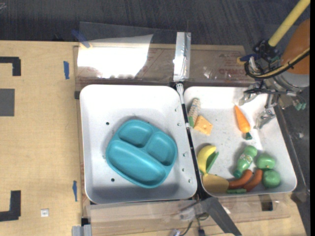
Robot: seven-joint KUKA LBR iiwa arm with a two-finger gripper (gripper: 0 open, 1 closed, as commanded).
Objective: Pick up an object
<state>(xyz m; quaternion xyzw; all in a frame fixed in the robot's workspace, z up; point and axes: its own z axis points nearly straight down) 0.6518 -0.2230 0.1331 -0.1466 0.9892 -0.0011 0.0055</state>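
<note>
Toys in the right bin: one carrot, one banana.

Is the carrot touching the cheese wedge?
Apart. The camera view shows bare white bin floor between the carrot and the cheese wedge.

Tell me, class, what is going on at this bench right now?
A robot arm reaches in from the right, its gripper open above the far right part of the right bin, beside a toy carrot. It holds nothing. That bin also holds play food: a cheese piece, a banana, green vegetables and more. The left bin holds a teal divided plate. Nothing has been picked up yet.
</note>
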